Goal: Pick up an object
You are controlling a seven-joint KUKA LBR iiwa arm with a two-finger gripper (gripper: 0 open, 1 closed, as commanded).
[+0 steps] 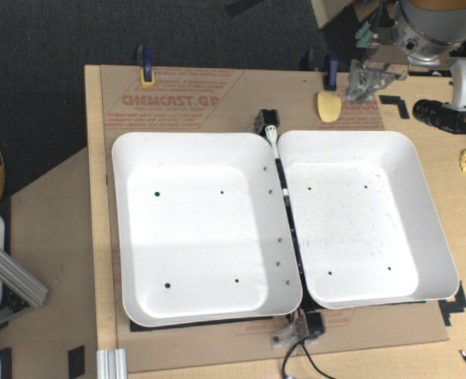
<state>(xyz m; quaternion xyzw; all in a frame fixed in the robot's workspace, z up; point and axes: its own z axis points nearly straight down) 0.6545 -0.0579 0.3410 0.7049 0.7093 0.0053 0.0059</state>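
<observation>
Two shallow white bins are seen side by side: the left bin (130, 212) and the right bin (422, 212). Beyond the right bin, a pale yellow object (328, 106) lies on the brown board (217, 97). Just beside it the gripper (361, 91) is lowered; its state cannot be told.

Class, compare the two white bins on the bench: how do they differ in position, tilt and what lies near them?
The left bin lies further from the arm; the right bin lies on the arm's side. The left bin sits nearly square to the board, while the right bin looks slightly turned. The yellow object and the gripper lie beyond the right bin's far edge, not the left bin's. Both are shallow, white, round-cornered, with dark dots on the floor.
</observation>
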